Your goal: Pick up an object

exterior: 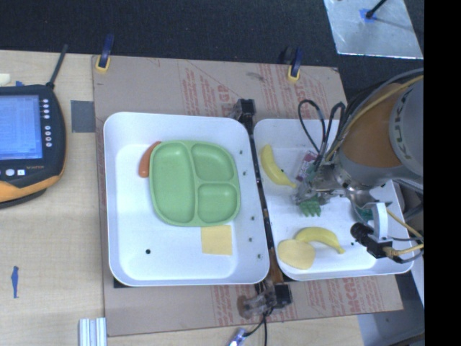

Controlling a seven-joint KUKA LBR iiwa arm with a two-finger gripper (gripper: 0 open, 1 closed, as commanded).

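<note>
Camera view: cardboard-covered bench [180, 85]; dark floor [180, 13]

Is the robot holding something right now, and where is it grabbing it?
Cannot tell: the gripper sits low over a small green thing, but its grip is hidden.

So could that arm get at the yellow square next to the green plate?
Probably yes: the yellow square lies flat in the left bin, nothing on it, beside the green plate. The arm must cross over from the right bin.

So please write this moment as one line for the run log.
end effector: low in right bin | over green toy | bananas: lying free | nothing lifted
</note>
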